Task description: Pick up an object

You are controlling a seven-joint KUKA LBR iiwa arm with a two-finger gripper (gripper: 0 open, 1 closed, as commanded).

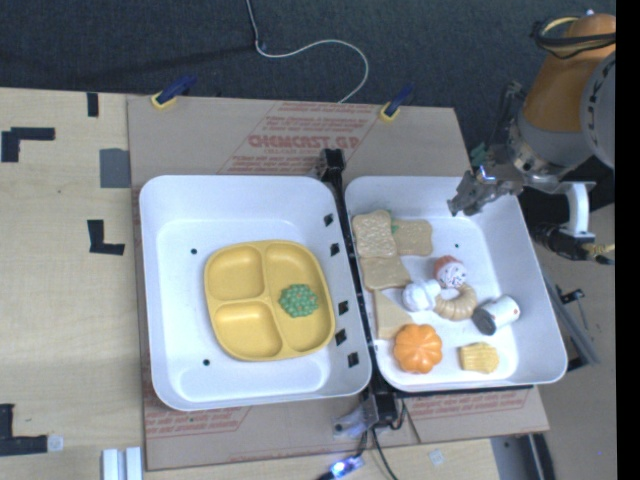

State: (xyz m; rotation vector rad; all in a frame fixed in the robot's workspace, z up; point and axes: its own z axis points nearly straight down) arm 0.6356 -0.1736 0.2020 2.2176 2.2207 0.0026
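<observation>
The gripper [468,201] hovers over the right bin [535,298] at its one o'clock corner; finger state unclear. The nearest pickable object, a cracker [412,235], lies toward eight o'clock from it.

Robotics lab or test cell, likely, grey industrial arm with orange band [570,78] over two white bins [170,268], cardboard sheet [290,138] clamped to the tabletop [60,318], black tape marks [25,140], loose white cable [310,48], toy food [417,347]

2 white bins [160,268], 1 yellow tray [225,278], 1 orange pumpkin [417,348]
</observation>
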